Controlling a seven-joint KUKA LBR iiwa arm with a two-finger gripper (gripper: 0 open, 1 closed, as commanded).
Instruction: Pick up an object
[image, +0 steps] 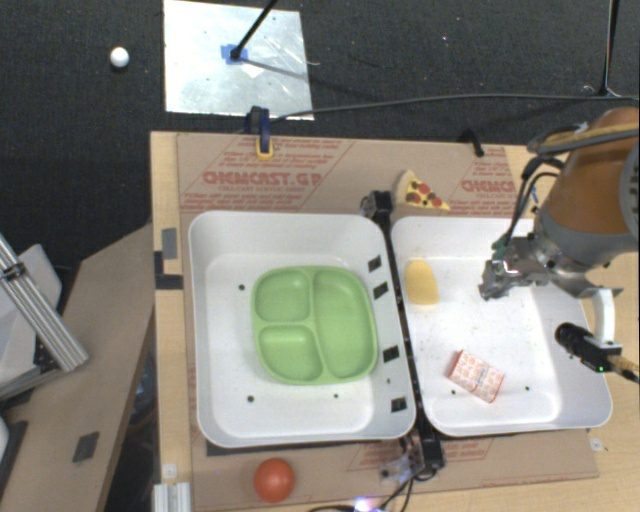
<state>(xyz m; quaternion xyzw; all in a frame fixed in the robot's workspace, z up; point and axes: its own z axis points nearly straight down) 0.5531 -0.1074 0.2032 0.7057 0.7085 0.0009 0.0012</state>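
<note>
The yellow block (423, 283) lies in the right bin (570, 400), just left of my gripper (497, 282); a pink packet (475, 375) sits below it. The left bin (215, 330) holds a green divided tray (312, 325). I cannot tell the gripper's state.

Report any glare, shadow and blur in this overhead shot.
Camera view: glare whitens the shiny foil sheet at top; the two white bins look evenly lit with faint shadows; the green divided plate is sharp; the gripper looks soft and dark, finger detail unreadable.
</note>
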